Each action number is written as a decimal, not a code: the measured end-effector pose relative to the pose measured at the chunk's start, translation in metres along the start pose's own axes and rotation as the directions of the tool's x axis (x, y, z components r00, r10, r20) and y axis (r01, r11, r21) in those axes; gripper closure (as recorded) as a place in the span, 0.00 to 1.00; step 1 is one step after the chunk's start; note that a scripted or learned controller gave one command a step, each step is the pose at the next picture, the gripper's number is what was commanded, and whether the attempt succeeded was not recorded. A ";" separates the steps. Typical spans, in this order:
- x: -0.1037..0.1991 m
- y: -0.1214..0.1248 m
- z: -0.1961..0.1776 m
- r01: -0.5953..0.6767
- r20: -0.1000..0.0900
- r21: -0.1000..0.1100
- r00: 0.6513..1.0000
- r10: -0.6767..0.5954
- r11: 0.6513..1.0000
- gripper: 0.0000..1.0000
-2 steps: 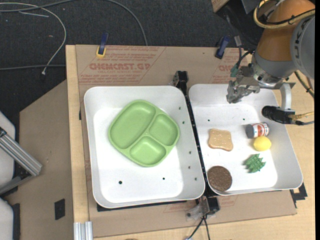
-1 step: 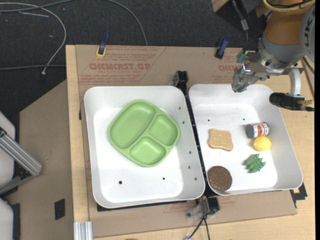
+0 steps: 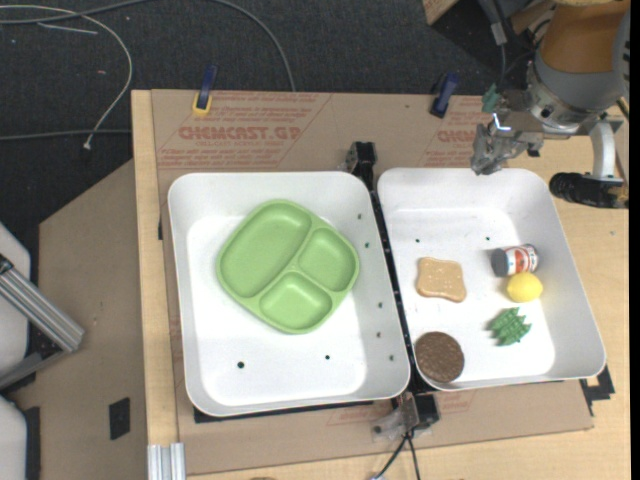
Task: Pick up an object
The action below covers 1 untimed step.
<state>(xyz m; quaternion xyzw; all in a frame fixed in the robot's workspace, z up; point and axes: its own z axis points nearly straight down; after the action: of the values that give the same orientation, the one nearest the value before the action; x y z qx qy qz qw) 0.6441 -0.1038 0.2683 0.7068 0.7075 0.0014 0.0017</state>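
From my end the gripper (image 3: 487, 160) hangs over the right bin's (image 3: 455, 208) far rim, can't tell its grip state, toast (image 3: 441, 279) and can (image 3: 515, 261) lying below.

Green plate (image 3: 288, 265), tan toast (image 3: 440, 279), yellow lemon (image 3: 524, 288), brown disc (image 3: 439, 356), possibly a cookie.

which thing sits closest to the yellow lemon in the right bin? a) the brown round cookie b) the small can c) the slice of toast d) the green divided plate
b, the small can lies just above the lemon, nearly touching it, while the toast and the brown cookie sit further left in that bin.
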 end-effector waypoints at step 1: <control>0.059 -0.002 0.014 0.005 -0.004 0.007 1.000 -0.005 1.000 1.00</control>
<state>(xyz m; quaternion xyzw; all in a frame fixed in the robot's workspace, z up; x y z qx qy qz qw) 0.6425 -0.0446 0.2547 0.7049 0.7093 0.0002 -0.0020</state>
